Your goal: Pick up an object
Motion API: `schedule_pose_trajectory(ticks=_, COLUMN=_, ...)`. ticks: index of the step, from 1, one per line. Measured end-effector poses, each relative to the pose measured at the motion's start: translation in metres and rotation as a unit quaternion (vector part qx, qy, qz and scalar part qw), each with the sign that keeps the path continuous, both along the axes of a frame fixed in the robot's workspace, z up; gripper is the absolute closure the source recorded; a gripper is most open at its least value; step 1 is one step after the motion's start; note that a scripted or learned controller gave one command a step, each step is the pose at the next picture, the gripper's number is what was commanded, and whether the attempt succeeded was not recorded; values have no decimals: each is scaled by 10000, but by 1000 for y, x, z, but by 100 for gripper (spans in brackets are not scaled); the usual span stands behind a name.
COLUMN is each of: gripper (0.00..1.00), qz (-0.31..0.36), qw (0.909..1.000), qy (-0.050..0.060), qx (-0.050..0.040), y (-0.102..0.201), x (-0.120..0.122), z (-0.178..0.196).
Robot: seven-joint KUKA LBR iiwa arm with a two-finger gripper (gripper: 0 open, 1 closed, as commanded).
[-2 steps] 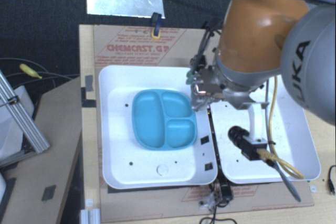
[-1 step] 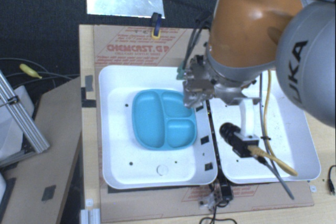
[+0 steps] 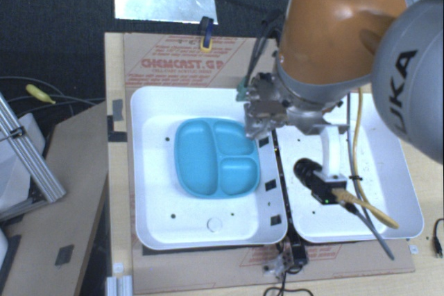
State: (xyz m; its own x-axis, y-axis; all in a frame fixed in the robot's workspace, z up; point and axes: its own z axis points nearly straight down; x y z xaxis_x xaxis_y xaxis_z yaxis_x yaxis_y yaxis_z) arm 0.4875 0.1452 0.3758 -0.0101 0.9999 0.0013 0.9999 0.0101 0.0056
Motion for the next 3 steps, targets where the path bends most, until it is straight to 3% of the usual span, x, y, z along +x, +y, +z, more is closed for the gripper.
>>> schedule_pose_trajectory(ticks=1, gripper=100, qz=-30, qw=10000, qy=-58, qx=22, y=-14, x=0, z=126)
schedule_pose_trajectory(ticks=2, gripper=100, qz=-38, qw=10000, qy=54, qx=-13, y=4, x=1, z=34)
schedule_pose_trajectory(ticks=3, gripper=100, qz=-23, qw=10000, qy=0, qx=6, y=10, x=-1, z=73)
